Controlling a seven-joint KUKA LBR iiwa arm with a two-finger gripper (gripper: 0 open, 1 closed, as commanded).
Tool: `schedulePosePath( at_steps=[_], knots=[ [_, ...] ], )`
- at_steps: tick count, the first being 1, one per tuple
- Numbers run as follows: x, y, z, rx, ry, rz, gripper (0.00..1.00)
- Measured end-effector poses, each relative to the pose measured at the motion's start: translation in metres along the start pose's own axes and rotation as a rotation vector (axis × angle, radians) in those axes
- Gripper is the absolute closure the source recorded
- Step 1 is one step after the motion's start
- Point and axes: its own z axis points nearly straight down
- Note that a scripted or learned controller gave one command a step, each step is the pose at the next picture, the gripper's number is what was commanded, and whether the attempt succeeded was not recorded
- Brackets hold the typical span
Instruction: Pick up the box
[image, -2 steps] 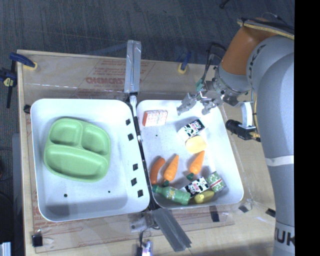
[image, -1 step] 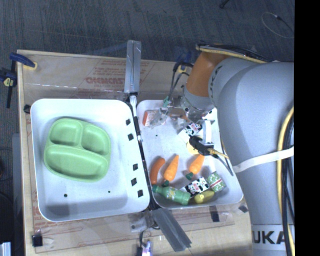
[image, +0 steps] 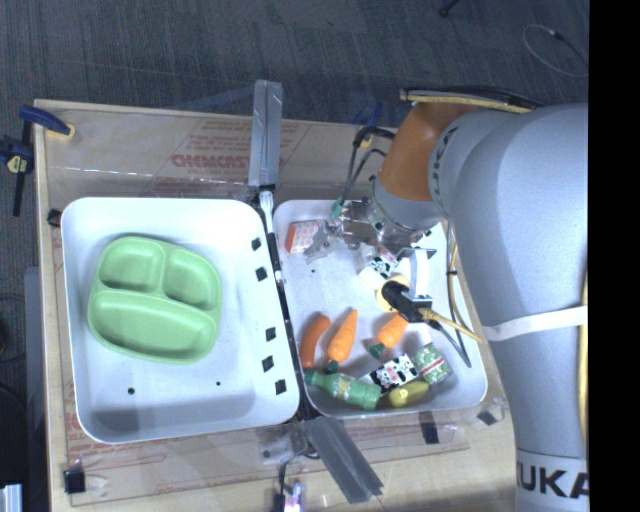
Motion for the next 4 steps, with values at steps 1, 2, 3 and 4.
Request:
schedulePosePath(
  at_steps=[1,2,3,4],
  knots=[
    [0.008,0.027,0.023,0.005,-0.002,0.196,0.00],
    [0.011,0.028,0.015,0.003,0.000,0.188,1.00],
    [-0.035,0.030,-0.074,-0.003,0.001,0.202,1.00],
    [-0.034,0.030,-0.073,-0.001,0.001,0.201,0.00]
  ],
)
